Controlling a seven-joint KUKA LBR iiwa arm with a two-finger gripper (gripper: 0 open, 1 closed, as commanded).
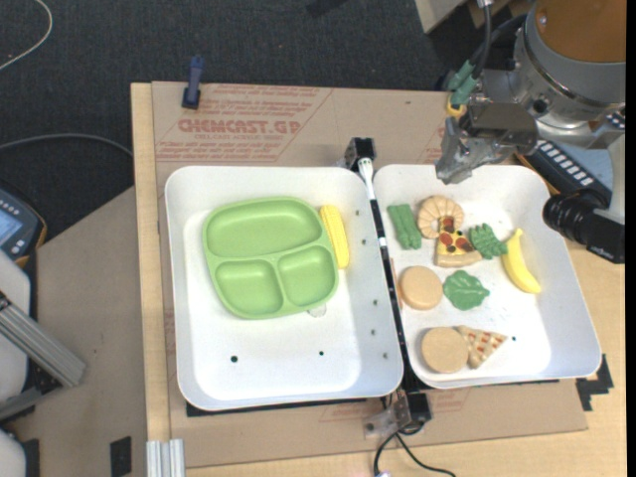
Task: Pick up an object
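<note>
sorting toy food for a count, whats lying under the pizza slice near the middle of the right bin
The upper pizza slice overlaps the lower edge of a tan shell-shaped pastry. How far the pastry runs beneath it is covered.

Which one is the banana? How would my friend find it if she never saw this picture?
Look in the right white bin, the one full of toy food. Go to its right side, past the pizza slice and the leafy green piece. The banana is the curved, plain yellow piece lying alone there.
</note>
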